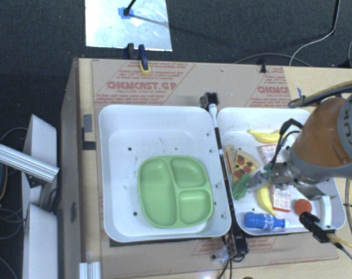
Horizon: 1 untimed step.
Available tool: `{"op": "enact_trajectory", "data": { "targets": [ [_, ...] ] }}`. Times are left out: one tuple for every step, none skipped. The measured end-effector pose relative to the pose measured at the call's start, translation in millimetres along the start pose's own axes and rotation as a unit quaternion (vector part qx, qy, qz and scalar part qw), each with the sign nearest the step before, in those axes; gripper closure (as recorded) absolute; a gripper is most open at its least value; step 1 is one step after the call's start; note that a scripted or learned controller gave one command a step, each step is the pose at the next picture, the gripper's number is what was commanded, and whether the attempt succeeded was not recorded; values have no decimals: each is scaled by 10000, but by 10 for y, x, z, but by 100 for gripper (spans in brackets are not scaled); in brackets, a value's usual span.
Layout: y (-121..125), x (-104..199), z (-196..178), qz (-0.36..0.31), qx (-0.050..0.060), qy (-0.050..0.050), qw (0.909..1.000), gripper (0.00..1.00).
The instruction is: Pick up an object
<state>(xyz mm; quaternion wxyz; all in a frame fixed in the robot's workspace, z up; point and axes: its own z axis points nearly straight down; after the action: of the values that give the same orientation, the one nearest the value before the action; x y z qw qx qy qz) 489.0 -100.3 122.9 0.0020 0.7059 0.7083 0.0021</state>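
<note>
The right bin [338, 217] carries the objects that could be picked. A pizza slice [243, 163] lies near its left wall, and a green piece [242, 186] sits just below it. One banana [265, 135] lies toward the far edge. A second banana [264, 199] lies nearer the front, beside a red-and-white packet [282, 200]. A blue bottle [263, 221] lies on its side along the front wall, and a red ball [304, 206] rests toward the front right corner.

The gripper [269, 176] is down among these things, between the pizza slice and the second banana, with the arm [324, 141] covering the middle of the bin behind it. Whether the claw is released or clenched cannot be told from here, and nothing is seen held between its parts.

Judged from this, the task is not yet done: every object in sight rests on the bin floor, and a grasp and a lift remain.

The left bin [117, 132] holds a green divided tray [176, 190] toward its front. Both bins stand on a board [164, 80] printed with red lettering.
</note>
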Motion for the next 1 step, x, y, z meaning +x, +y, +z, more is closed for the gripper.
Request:
{"op": "enact_trajectory", "data": {
  "targets": [
    [12,1,-105,-7,-14,1,10000,100]
  ]
}}
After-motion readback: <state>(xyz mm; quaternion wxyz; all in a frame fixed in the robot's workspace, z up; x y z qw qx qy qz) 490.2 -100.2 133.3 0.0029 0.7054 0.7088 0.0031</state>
